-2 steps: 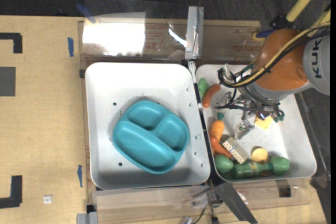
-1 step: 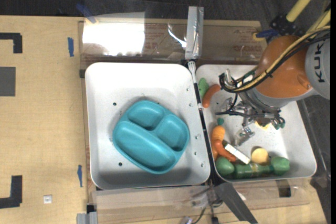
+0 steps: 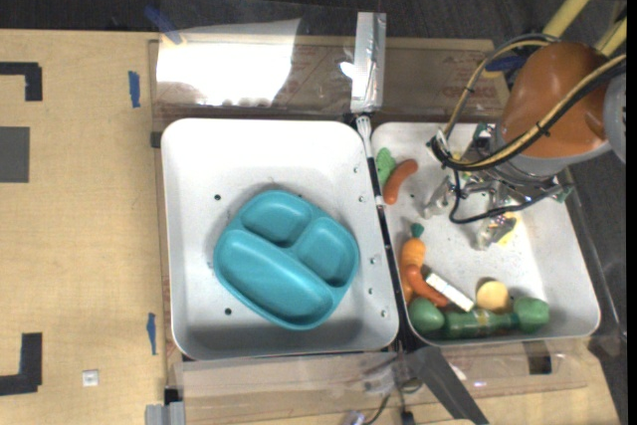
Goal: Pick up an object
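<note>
Two white bins are sitting side by side on the worktop (image 3: 70, 214): the left bin (image 3: 189, 314) is holding one teal divided tray (image 3: 287, 257), the right bin (image 3: 572, 264) a cluster of toy foods (image 3: 468, 309). The claw (image 3: 476, 209) is hanging above them; its grip cannot be told.

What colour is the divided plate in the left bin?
Teal blue. The divided plate shows plainly in the camera view, lying in the left bin.

A robotics lab bench: taped cardboard surface (image 3: 70, 214), two white bins (image 3: 189, 154), cabled arm (image 3: 557, 105).
</note>
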Robot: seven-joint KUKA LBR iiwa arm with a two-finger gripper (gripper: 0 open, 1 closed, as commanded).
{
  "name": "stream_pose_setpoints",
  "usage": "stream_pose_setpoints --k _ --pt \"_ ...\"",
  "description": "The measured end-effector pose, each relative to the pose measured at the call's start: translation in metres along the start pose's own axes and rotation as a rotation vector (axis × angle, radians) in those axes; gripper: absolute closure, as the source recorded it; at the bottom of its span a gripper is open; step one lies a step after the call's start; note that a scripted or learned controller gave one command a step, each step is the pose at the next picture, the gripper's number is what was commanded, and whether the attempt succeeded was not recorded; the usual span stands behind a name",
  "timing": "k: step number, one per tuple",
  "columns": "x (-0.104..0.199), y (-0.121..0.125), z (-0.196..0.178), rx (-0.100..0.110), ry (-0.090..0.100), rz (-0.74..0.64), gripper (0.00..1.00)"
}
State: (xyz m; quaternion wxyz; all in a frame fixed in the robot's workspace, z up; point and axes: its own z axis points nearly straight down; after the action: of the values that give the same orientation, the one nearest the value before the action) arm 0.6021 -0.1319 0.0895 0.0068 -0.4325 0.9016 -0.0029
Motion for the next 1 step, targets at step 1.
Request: stream_pose_setpoints --k 1 --pt "0.0029 -0.0019 0.0002 -0.002 -0.001 -0.01 0.0"
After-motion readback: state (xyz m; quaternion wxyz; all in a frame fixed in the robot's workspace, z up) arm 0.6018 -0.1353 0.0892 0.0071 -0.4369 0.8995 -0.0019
